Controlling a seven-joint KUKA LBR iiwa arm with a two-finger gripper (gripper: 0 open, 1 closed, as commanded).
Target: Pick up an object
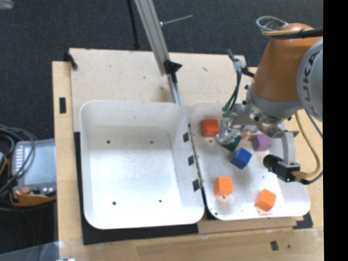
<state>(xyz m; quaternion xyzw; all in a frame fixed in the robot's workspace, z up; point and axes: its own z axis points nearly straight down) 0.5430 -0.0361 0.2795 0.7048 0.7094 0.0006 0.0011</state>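
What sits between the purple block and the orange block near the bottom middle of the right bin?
In the camera view, a blue block lies between the purple block and that orange block, on the right bin's white floor.

Setting: robotics lab | grey-and-orange industrial arm (283, 64) over a plywood counter (119, 75) | two white bins (136, 162) side by side | aluminium camera mast (152, 26) | dark carpet (54, 15) | cables and control pendant (32, 173) at left

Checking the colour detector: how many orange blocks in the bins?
3, all in the right bin: one at its far left, one near the divider, one by the near right corner. The arm may hide more.
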